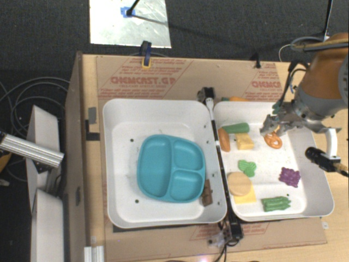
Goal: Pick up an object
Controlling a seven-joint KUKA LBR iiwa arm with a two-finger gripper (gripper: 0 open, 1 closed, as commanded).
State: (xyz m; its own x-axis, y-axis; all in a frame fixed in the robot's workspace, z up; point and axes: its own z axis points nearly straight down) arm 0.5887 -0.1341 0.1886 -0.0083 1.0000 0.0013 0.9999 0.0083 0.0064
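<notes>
**Claw low over the orange pretzel in the right bin**

From my remote seat I start with the tabletop, a tan board carrying two shallow white plastic bins. The left bin holds a teal moulded tray with three compartments, and a small brown piece lies at the tray's 4 o'clock against the bin wall. The right bin holds the small toy foods.

The grey arm with its orange band enters from 3 o'clock and bends down steeply, wrist pointing toward the bin floor. The claw sits in the bin's upper half, and the orange pretzel-shaped toy lies just below it, at about 6 o'clock from the tips, touching or nearly so. I judge that pretzel to be the target. I cannot tell how the claw is set; the wrist blurs it.

Nearby lie a green bean-like piece, an orange carrot stick, a yellow block, a purple grape cluster and a green lumpy piece.
</notes>
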